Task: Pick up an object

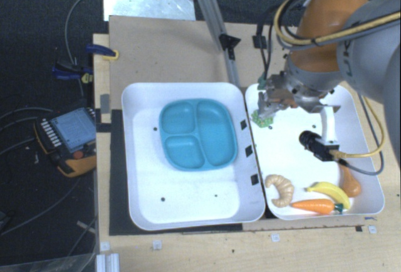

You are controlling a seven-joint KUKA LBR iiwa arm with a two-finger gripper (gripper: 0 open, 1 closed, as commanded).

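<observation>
2 white bins sit side by side. The gripper [268, 106] is in the right bin [363, 139], directly over a green object [263, 118] at the bin's upper-left corner; contact cannot be determined.

We see a brown bench [169, 51] w/ two white bins side by side on it: left bin [141, 158] & right bin [366, 202], rims touching.
</observation>
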